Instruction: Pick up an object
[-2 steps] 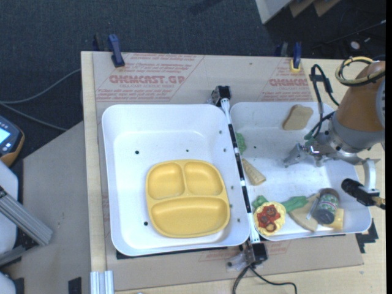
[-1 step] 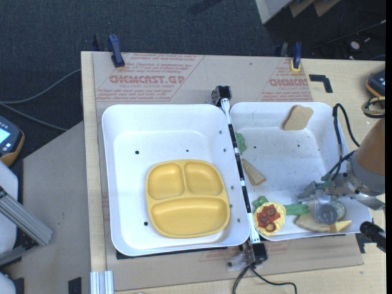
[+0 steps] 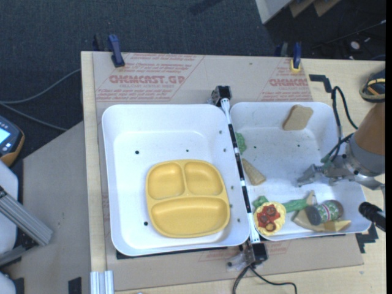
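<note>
One yellow plate, two white bins.

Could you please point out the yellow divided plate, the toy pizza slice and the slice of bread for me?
yellow divided plate (image 3: 187, 216): camera view, its large lower compartment.
toy pizza slice (image 3: 269, 217): camera view, its red topping.
slice of bread (image 3: 297, 117): camera view, its middle.

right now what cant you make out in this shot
- Gripper, camera view: small and dark over the right bin; open or shut cannot be told.
- Arm: cut off by the right edge.
- Pile at the bin's near edge: the can and green piece overlap other items, too small to identify.
- Green item by the divider: partly hidden by the bin rims.
</note>
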